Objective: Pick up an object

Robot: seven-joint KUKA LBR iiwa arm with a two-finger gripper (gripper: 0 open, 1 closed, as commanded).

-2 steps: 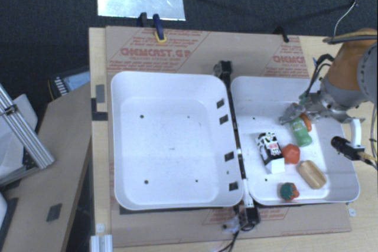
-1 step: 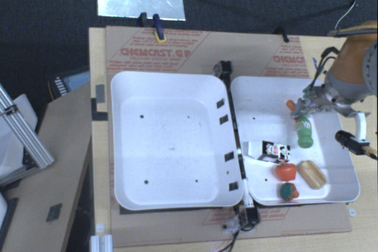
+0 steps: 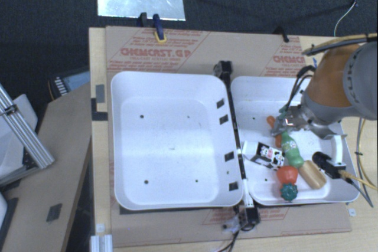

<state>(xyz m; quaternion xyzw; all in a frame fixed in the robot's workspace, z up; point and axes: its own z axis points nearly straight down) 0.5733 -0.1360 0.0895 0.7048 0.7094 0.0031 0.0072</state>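
Now the arm is reaching down into the right bin [image 3: 254,91], and the gripper [image 3: 287,122] is hanging low over the pile; whether its jaws are spread or pressed together, I cannot tell. Left of the jaws a black-and-white carton [image 3: 269,154] is lying. Just below them a green bottle [image 3: 291,149] is lying, then a red ball [image 3: 287,174] and a tan block [image 3: 312,174]. I judge the next move is closing on the bottle. The board behind is reading "CHEMCAST GP".

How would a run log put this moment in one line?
arm: over right bin | hand: low among toys | green bottle: lying beside it | lifted: nothing seen
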